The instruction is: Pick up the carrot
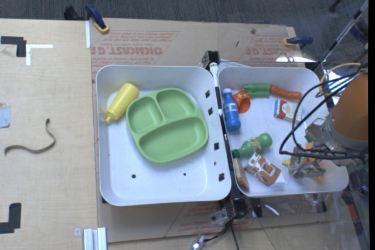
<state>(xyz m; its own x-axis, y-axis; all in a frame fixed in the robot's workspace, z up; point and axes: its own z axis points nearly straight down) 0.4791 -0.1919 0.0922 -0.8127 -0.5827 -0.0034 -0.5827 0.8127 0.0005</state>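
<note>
We see a wooden worktop (47, 184); on it lie a cardboard sheet (152, 47) bearing two white bins (117, 184) side by side, and a loose cable (32, 143) at left.

A single fixed camera looks down at a slant from above the bench, taking in both shallow white plastic bins (105, 143) side by side.

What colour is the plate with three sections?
Light green plate, clearest in the camera view.

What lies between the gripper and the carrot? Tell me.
In the camera view, a small red-and-white packet lies between the gripper and the carrot; otherwise bare bin floor.
</note>
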